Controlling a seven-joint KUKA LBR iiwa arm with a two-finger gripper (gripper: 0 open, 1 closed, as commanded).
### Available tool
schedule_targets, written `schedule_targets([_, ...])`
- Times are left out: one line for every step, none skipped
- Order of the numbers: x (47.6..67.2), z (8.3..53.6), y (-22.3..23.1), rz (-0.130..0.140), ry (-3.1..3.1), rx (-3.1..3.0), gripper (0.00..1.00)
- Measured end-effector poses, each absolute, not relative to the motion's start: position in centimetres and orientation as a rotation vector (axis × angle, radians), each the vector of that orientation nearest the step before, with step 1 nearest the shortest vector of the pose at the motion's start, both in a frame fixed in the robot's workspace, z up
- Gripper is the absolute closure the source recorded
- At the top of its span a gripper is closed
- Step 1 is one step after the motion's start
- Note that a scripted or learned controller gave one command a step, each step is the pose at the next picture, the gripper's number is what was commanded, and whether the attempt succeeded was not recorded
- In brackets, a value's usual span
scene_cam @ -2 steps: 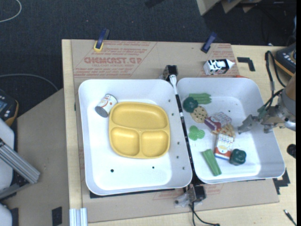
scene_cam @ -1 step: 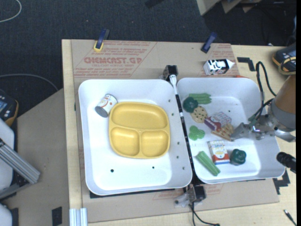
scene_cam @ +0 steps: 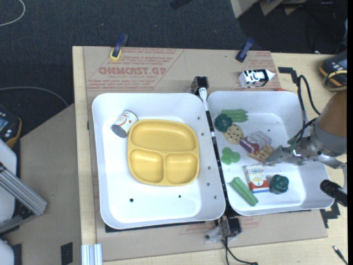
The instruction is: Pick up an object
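Two shallow white bins sit side by side on a cardboard-covered bench; the left bin (scene_cam: 105,148) holds a yellow three-compartment plate (scene_cam: 163,151) near its middle, and just beyond the plate's far-left corner lies a small cup (scene_cam: 124,122) tipped on its side, its print too small to read; the right bin (scene_cam: 287,101) holds a scatter of toy food: a dark green leafy piece (scene_cam: 223,122) beside a lighter green bunch (scene_cam: 236,115) at the far side, a speckled cookie (scene_cam: 234,133) just below them, a red-and-white packet (scene_cam: 251,143) partly under a tan waffle-like piece (scene_cam: 263,152), a small green piece (scene_cam: 230,157) near the bin's left wall, a long green vegetable (scene_cam: 243,191) lying at a slant toward the near edge, a small red-and-white carton (scene_cam: 256,178) touching it, and a dark green broccoli-like piece (scene_cam: 279,184) just right of the carton; the arm (scene_cam: 333,127) enters from the right, cut off by the frame, and its gripper (scene_cam: 277,154) is low over the middle of the right bin, its tip at the edge of the tan piece; the fingers blur into the clutter there, so I cannot tell their spread or whether anything is between them; a black-and-white patterned box (scene_cam: 256,77) rests on the bench beyond the right bin.
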State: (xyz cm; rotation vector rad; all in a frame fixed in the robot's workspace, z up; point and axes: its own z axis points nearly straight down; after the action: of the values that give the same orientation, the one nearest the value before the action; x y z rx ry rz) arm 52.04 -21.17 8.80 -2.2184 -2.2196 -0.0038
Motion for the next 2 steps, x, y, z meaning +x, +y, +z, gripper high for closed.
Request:
schedule_targets([52.3, 10.1, -21.2, -0.012, -2.226, -2.224, 1.00])
schedule_targets([53.0, 16.4, -21.1, -0.005, -2.230, -2.225, 1.00])
